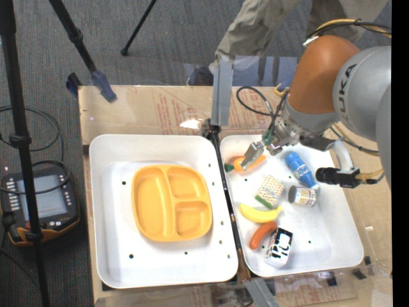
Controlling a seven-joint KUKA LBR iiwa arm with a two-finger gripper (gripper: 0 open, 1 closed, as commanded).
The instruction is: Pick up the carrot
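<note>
The carrot (248,164) is orange with a green stub at its left end. It lies in the far left corner of the right bin (332,242), close to the divider. My gripper (254,153) comes down from the right and sits directly over the carrot's upper side, touching or nearly touching it. The arm's wrist hides the part behind the gripper.
The right bin also holds a blue bottle (297,167), a small can (303,196), a checkered packet (270,189), a banana (259,212), a red sausage (262,234) and a black-and-white carton (278,247). A yellow divided plate (172,202) lies in the left bin (108,248).
</note>
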